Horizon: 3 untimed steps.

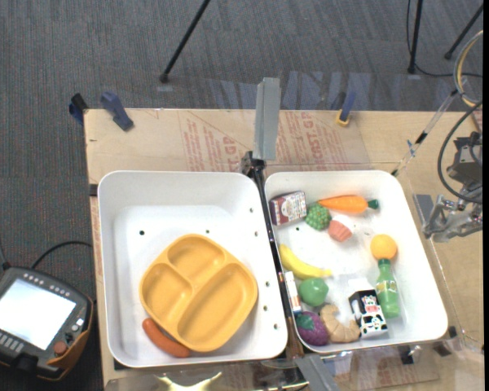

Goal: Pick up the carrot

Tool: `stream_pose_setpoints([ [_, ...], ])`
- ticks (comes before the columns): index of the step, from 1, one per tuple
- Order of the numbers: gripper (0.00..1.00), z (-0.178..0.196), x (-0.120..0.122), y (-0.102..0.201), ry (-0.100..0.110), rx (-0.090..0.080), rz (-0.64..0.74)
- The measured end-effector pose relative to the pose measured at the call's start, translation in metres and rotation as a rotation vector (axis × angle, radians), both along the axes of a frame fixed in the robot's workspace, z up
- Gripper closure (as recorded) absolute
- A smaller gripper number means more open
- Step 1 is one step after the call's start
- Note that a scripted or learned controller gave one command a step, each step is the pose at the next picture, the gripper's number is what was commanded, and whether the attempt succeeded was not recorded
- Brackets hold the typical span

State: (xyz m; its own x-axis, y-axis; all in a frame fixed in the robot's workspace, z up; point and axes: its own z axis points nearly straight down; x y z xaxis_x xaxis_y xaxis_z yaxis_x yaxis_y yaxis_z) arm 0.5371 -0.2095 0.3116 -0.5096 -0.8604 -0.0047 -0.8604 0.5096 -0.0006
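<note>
The carrot (346,204) is orange with a green stem end pointing right. It lies flat near the back wall of the right bin (420,243). A green broccoli-like piece (317,217) touches its left tip. A small salmon-pink piece (340,231) lies just in front of it. A dark red carton (288,208) stands further left, against the bin's left wall.
The right bin also holds a banana (303,265), a green fruit (313,291), an orange ball (383,247), a green bottle (386,287), a cow-print carton (367,312) and a croissant (338,324). The left bin holds a yellow divided plate (200,292) and a sausage (165,338).
</note>
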Motion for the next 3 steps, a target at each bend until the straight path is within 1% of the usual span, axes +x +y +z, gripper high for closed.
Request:
stream_pose_setpoints([
  [1, 1.00, -0.066, -0.061, -0.001, 0.009, 0.003, 0.035],
  [2, 1.00, -0.037, -0.059, 0.000, 0.001, 0.000, 0.232],
  [3, 1.00, -0.020, -0.060, 0.000, 0.001, 0.001, 0.480],
])
